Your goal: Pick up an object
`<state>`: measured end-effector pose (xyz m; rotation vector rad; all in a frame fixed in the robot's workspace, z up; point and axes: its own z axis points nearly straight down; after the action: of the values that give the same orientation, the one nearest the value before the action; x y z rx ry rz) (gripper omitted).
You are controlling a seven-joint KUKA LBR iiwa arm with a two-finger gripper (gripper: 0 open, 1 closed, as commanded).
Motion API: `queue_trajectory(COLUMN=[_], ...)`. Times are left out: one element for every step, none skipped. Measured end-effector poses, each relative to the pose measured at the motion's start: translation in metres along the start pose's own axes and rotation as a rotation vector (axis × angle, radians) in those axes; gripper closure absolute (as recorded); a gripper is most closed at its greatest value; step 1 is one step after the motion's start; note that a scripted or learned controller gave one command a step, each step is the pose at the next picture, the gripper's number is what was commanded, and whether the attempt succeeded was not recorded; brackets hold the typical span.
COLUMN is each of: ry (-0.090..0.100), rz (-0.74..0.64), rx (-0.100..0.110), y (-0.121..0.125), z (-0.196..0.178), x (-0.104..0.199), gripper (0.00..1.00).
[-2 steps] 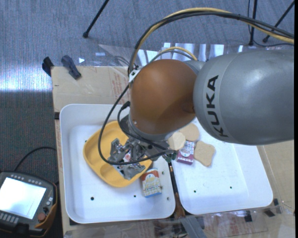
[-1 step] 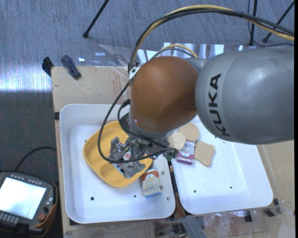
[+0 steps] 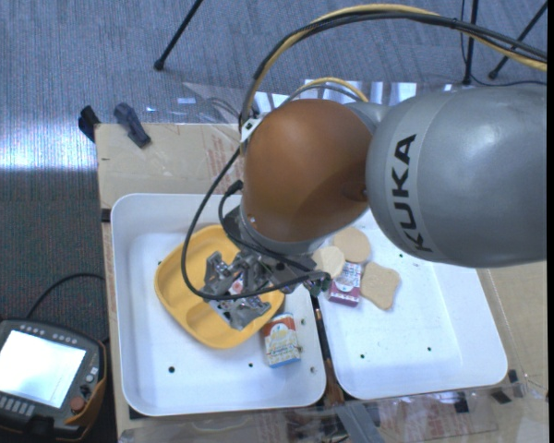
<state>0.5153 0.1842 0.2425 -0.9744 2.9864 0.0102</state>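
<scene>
My gripper (image 3: pixel 237 295) hangs low over the yellow plate (image 3: pixel 186 282) in the left bin (image 3: pixel 138 238), its metal fingers down at the plate's right part. The arm's orange band and grey body hide much of both bins. A small carton with an orange and white label (image 3: pixel 282 340) stands just right of the plate's near edge. In the right bin (image 3: pixel 443 340) lie a round tan biscuit-like piece (image 3: pixel 354 244), a tan bread-shaped piece (image 3: pixel 380 285) and a small maroon packet (image 3: pixel 345 284).
A teach pendant (image 3: pixel 39 369) lies on the floor at lower left. Black clamps (image 3: pixel 129 123) sit on the bench's far left corner. Tripod legs and cables cross the carpet behind the bench. The right bin's near half is bare white floor.
</scene>
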Motion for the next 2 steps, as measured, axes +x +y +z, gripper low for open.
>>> queue_trajectory(ry=[-0.001, -0.003], rz=[0.0, 0.0], rx=[-0.001, -0.002], y=[0.0012, 0.0023], z=[-0.0086, -0.0175], x=[-0.0012, -0.0024], gripper=[1.0, 1.0])
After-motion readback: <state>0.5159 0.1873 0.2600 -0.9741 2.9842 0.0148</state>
